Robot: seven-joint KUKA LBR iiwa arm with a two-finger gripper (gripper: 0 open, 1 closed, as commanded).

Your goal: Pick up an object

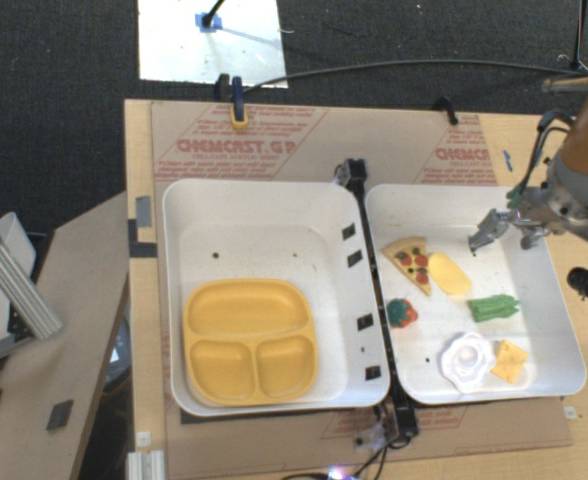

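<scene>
One gripper (481,238), over right bin (557,303), near pizza (410,261)

The gripper (486,235) is seen over the far part of the right bin (566,313). Nearer the camera and to the view's left of it, an oval piece (450,275) is laid touching a pizza slice (410,259). Nearer still, a flat piece (493,308) is found, then an egg (466,360) beside a cheese wedge (512,362). Well apart, on its left, a divided tray (251,340) is set in the left bin (264,218).

Arm (586,163): cut off by the right edge. Metal rail (12,280): cut off by the left edge. Small red-and-green item (402,313) beside the bins' shared wall: too small to identify. White item (466,360) near the front wall: form unclear.
</scene>
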